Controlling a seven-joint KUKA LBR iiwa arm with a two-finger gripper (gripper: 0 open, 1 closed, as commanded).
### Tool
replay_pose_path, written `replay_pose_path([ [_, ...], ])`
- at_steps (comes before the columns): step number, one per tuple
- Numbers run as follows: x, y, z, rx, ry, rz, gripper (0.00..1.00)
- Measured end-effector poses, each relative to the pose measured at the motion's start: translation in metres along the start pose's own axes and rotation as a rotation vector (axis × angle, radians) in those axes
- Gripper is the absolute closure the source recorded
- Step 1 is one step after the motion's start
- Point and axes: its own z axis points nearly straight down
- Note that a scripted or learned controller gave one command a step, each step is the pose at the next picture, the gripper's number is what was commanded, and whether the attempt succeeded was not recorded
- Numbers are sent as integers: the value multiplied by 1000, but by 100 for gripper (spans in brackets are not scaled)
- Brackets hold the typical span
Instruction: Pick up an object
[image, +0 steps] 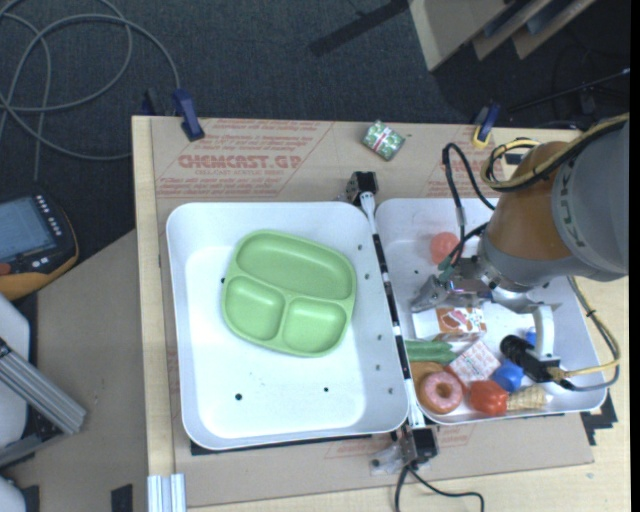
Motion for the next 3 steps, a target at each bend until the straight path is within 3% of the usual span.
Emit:
replay_pose_path([
  [1,0,1,-10,-2,0,0,100],
  [2,0,0,-10,-2,0,0,0],
  [3,-15,-57,0,-1,-1,0,0],
])
